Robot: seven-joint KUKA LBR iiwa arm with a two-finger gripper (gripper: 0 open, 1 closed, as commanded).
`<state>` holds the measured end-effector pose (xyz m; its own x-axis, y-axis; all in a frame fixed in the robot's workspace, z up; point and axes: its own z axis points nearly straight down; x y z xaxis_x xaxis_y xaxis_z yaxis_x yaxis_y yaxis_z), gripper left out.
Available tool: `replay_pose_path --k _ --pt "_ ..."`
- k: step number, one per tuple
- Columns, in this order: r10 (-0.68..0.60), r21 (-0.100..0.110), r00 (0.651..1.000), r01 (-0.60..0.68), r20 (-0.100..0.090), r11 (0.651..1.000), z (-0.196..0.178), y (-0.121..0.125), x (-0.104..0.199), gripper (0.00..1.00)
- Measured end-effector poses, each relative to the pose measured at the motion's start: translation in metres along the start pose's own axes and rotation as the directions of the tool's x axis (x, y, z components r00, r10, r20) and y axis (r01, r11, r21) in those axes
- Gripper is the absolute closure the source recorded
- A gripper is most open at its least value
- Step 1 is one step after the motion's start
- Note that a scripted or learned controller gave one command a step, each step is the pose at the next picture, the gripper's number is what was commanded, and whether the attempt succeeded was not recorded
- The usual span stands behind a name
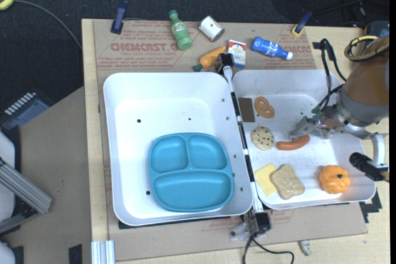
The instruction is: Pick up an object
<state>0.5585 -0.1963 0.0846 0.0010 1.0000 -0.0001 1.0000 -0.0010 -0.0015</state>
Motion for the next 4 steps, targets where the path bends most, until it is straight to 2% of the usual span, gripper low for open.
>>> replay_pose_path --k 1,2,3,4 --pt "0.0 -0.001 1.0 0.0 0.0 1.0 0.0 -0.065 -0.004 0.0" --pt "-0.003 -0.005 1.0 0.003 0.0 1.0 -0.105 0.01 0.049 0.0" --pt "0.0 0.001 1.0 0.0 -0.001 1.0 -0.039 -0.046 0.054 0.0" --pt "-0.001 0.0 1.0 0.001 0.0 1.0 0.0 -0.08 0.062 0.0"
